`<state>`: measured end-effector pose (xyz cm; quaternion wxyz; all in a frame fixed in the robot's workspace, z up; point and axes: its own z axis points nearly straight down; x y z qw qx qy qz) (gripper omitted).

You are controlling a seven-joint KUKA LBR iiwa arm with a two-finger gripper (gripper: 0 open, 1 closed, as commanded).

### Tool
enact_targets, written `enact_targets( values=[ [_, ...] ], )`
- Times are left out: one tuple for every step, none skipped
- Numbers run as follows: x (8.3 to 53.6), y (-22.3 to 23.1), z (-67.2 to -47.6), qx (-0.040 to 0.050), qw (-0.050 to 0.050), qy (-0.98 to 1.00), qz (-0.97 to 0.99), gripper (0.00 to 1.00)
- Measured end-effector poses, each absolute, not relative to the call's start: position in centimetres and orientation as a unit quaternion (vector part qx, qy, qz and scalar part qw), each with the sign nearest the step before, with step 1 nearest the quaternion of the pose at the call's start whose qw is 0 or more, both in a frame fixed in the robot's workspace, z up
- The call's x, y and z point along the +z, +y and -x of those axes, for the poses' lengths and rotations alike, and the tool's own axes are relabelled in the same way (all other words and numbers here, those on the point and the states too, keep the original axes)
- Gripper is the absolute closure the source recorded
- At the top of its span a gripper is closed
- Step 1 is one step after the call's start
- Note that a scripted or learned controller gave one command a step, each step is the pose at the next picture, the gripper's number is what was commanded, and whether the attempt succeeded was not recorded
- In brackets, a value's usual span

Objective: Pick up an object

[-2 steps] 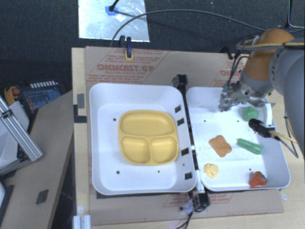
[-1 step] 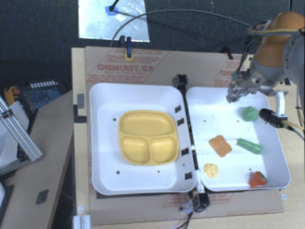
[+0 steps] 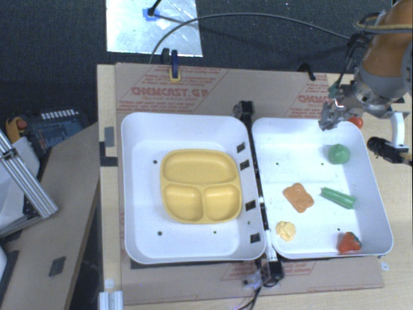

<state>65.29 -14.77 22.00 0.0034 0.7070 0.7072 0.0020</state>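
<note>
Two bins: side by side on desk (image 3: pixel 110 173).
Right bin (image 3: pixel 377 199): five small objects.
Gripper (image 3: pixel 332 118): over the right bin's far edge; grip state unclear.

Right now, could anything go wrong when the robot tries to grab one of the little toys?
The gripper hangs near the far rim of the right white bin, so it might bump that rim going down. The round green toy could roll away from a pinch. The flat orange piece lies low on the bin floor, so the gripper may slide over it.
</note>
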Motion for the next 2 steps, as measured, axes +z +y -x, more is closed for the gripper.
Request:
enact_targets(
  values=[
    [28.2,-14.5,-64.8,0.0018,0.003,0.709,-0.706,1.0],
    [27.7,-8.8,-63.2,0.0005,0.0,0.71,-0.704,1.0]
  ],
)
